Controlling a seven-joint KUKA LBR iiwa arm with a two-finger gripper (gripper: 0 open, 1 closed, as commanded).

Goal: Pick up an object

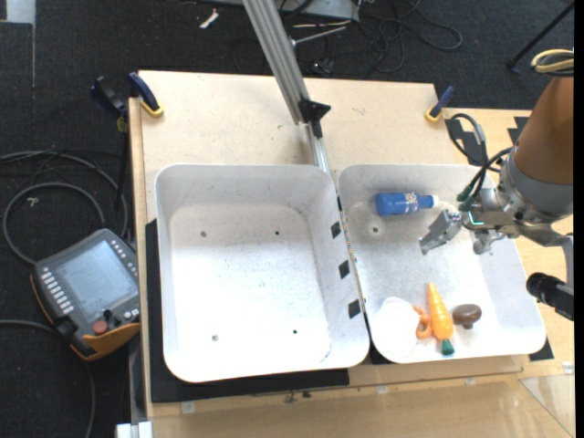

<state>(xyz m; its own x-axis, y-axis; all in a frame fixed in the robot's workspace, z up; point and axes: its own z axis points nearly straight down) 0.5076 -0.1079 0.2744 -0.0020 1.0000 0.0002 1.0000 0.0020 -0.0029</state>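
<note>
Tool [459, 228] is seen spread open and empty above the right bin [511, 286]; the blue bottle [402, 203], judged light, rigid and slippery, is best gripped mid-body.

Arm [552, 144] cut by right edge.

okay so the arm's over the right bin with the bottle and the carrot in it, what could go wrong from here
1. The gripper hangs between targets: the blue bottle lies to one side, the carrot to the other, so a straight descent may close on bare bin floor.
2. The bottle lies on its side and could roll away from a finger touch.
3. The carrot, brown piece and white disc cluster near the right bin front wall, inviting a double or blocked grasp.
</note>
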